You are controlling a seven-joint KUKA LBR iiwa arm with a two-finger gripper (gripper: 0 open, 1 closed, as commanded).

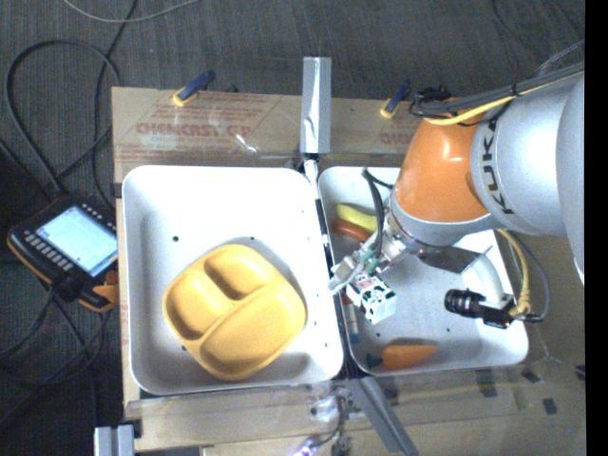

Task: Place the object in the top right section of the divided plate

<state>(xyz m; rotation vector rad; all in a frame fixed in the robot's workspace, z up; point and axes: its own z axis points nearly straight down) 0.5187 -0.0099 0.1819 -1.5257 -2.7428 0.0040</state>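
Plate bare, pick not yet made
Yellow three-section plastic plate (236, 309) sits unfilled in left white bin (152, 207); orange carrot-shaped toy (408, 354) lies in right white bin (513, 350), gripper (366, 281) low nearby, grip state unreadable; carry remains

overhead slanted view, both bins (142, 255) framed
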